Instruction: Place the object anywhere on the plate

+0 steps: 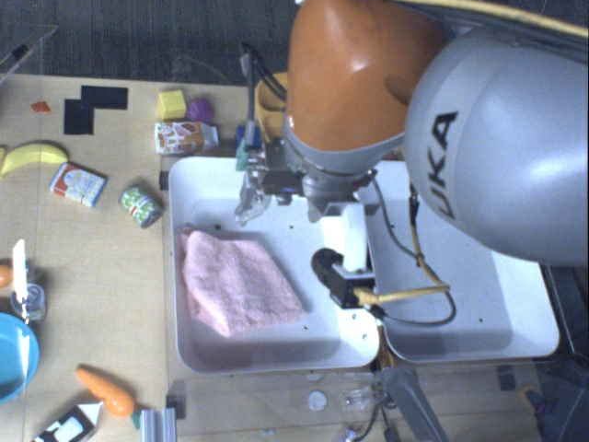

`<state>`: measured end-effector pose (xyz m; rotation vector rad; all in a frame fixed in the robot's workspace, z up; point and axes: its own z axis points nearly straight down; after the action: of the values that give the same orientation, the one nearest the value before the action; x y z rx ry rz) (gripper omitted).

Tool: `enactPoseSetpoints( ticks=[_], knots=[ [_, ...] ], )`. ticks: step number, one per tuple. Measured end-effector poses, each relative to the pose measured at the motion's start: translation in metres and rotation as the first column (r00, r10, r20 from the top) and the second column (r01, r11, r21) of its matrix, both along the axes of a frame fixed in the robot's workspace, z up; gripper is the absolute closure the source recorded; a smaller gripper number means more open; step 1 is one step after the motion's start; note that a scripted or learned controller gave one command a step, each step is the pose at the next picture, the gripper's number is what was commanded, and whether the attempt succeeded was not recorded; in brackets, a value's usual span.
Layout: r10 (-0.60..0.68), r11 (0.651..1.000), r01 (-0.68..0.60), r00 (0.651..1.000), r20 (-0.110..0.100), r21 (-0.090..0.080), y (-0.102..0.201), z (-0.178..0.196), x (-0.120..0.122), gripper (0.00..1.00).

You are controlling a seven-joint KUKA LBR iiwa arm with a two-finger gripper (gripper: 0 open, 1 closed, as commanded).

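Observation:
A pink folded cloth [237, 282] lies in the left white bin [276, 357], towards its left side. My gripper [248, 201] hangs over the far part of that bin, just above the cloth's far edge and apart from it. Nothing shows in it. The orange band and grey body of the arm cover the bin's right part and much of the right bin [479, 330]. A blue plate [13, 361] sits at the left edge of the bench, partly cut off by the frame.
On the bench left of the bins lie a banana [32, 157], a small carton [78, 184], a green can [141, 205], a snack box [186, 136], a yellow block [171, 104], a purple object [201, 110] and a carrot [106, 389]. A white utensil [19, 263] lies above the plate.

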<state>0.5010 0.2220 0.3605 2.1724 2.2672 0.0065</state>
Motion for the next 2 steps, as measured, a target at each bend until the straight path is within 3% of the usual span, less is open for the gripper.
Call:
enactPoseSetpoints(
  ticks=[1,2],
  knots=[
    [0.109,0.994,-0.109,0.994,-0.004,-0.001,-0.007,-0.196,-0.001,0.00],
    [0.195,0.981,-0.195,0.981,0.011,0.003,-0.007,-0.270,0.086,0.00]
  ],
)
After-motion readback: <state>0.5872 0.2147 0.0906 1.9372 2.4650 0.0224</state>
